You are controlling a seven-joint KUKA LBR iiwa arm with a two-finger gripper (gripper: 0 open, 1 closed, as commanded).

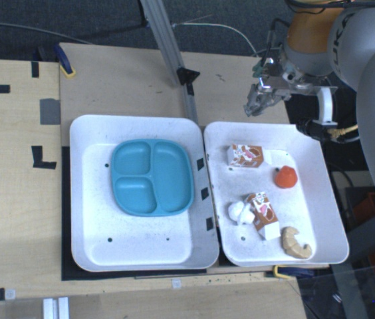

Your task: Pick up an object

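The right bin [320,178] holds a brown-and-white carton [245,156] at its back, a small red-orange ball [285,177] to the right of it, a second brown-and-white carton [263,214] near the middle, a small white piece [239,212] against its left side, and a tan curved pastry [296,243] at the front right. My gripper [259,104] hangs above the bench just behind the right bin's back rim, clear of all the objects. Nothing shows between its fingers.
The left bin [91,238] bears a blue divided plate [152,177]. A grey metal pole [164,32] slants down to the bins' back edge. A blue-and-yellow clamp [64,60] sits on the bench at the back left.
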